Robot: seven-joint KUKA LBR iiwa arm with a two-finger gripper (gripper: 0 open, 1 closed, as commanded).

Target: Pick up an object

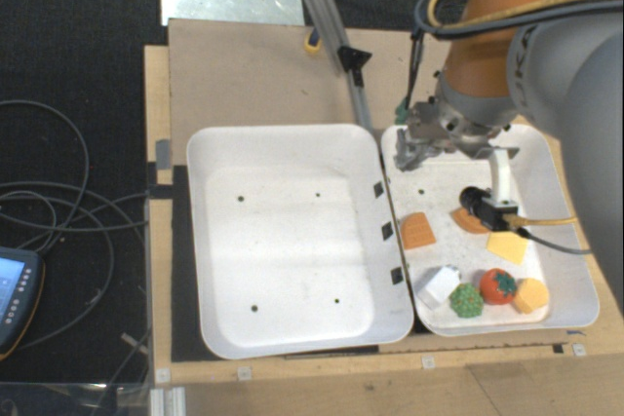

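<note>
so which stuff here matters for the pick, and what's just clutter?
In play:
end effector
right bin
orange slab
yellow wedge
white block
green piece
red piece
yellow block

Lying about:
left bin
floor cables
pendant

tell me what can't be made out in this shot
- Gripper, camera view: finger state lost under the wrist.
- Orange piece in the right bin: mostly hidden by the black fitting.
- White block: too small to identify.
- Arm: cut off at the right edge.
</note>
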